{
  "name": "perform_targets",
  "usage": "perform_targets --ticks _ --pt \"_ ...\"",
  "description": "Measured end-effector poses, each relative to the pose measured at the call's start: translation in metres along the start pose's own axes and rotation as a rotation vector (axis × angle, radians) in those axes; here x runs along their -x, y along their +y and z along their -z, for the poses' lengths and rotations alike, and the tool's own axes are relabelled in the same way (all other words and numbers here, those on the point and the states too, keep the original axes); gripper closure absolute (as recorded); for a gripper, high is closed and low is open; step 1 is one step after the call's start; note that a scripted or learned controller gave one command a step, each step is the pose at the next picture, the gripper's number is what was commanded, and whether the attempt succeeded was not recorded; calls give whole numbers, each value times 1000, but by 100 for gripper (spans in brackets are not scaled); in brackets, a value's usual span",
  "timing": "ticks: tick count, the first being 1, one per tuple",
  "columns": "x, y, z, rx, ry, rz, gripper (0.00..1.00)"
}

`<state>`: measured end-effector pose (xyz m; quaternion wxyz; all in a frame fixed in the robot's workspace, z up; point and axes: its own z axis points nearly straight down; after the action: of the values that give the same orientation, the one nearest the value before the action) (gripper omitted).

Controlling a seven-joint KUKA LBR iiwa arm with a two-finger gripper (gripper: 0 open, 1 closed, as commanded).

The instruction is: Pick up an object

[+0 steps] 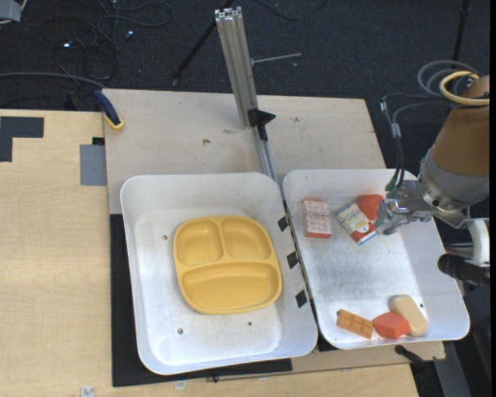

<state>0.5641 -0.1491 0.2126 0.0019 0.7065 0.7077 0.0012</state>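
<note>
At the near edge of the right bin (446, 304) lie a wafer (355, 323), a red piece (390, 326) and a pale bread roll (408, 313); the left bin (149, 321) holds a yellow divided plate (226, 263). Farther back, the gripper (390, 219) hangs over the right bin's far side — its grip cannot be judged — with a small carton (355, 221) just to its left, tilted, a red object (369, 205) touching it, and a pink box (317, 218) farther left.

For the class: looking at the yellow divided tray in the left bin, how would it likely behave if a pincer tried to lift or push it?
The yellow divided tray looks moulded and stiff, so it probably won't flop. It lies flat and wide, so tipping or rolling seems unlikely; it may slide on the left bin. Its low rim likely offers little grip.
</note>
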Motion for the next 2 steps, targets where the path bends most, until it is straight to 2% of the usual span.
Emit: perform_targets --ticks 1,2 --pt "1 1 42 -1 0 0 100" --pt "-52 -2 44 -7 3 3 100"
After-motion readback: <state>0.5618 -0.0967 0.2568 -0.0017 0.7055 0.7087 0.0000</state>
